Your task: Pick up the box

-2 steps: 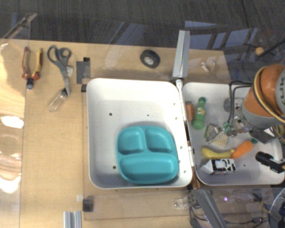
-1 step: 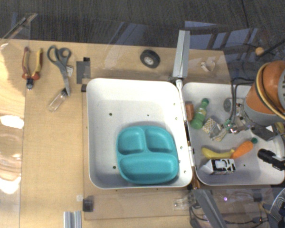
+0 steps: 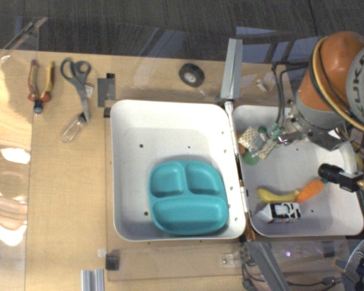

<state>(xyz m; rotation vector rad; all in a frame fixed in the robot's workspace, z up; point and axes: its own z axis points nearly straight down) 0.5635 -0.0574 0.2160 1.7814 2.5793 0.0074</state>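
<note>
From above the box (image 3: pixel 284 211), the gripper (image 3: pixel 278 137), whose state I cannot tell, should drop squarely, avoiding the banana (image 3: pixel 278 195).

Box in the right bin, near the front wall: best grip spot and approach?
Probably grip the box across its short sides, coming straight down. It lies flat with its long axis along the right bin's front wall, leaving little room on that side. The yellow banana-shaped item crowds the back edge, so fingers may fit better at the two ends. The gripper sits farther back.
</note>
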